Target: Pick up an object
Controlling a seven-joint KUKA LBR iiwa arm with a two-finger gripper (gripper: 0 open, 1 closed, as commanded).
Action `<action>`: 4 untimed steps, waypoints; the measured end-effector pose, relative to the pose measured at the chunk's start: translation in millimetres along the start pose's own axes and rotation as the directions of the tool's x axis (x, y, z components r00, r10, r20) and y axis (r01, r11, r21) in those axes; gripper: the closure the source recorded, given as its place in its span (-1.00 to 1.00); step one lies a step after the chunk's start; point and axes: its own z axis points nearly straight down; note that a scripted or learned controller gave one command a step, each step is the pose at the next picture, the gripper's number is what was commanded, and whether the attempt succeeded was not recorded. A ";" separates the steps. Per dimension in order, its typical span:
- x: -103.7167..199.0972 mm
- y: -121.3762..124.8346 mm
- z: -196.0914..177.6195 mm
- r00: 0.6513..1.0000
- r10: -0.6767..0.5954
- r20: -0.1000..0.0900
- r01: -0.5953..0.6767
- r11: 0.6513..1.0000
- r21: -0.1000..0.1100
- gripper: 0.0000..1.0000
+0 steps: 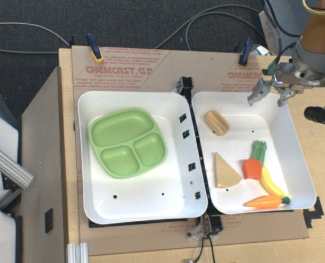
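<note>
My gripper (272, 97) hangs open above the far right corner of the right bin (283, 127), with nothing between its fingers. In that bin lie a tan bread roll (216, 123), a tan wedge-shaped slice (226, 170), a red and green vegetable (254, 161), a yellow banana (272, 182) and an orange carrot (266, 202). All of them lie below and to the left of the gripper, apart from it.
The left bin (96, 201) holds a green divided plate (128, 142). Black clips (185, 85) join the bins along the middle seam. The bins rest on a cardboard sheet (129, 64) held by blue clamps (95, 49). Cables run across the dark floor behind.
</note>
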 end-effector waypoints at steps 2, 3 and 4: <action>-1.0 2.7 34.6 1.000 -0.002 0.001 0.002 1.000 -0.008 -1.00; 0.7 3.2 98.4 1.000 -0.002 0.000 0.002 1.000 -0.005 -1.00; 1.4 2.8 151.6 1.000 -0.002 0.000 0.002 1.000 -0.006 -1.00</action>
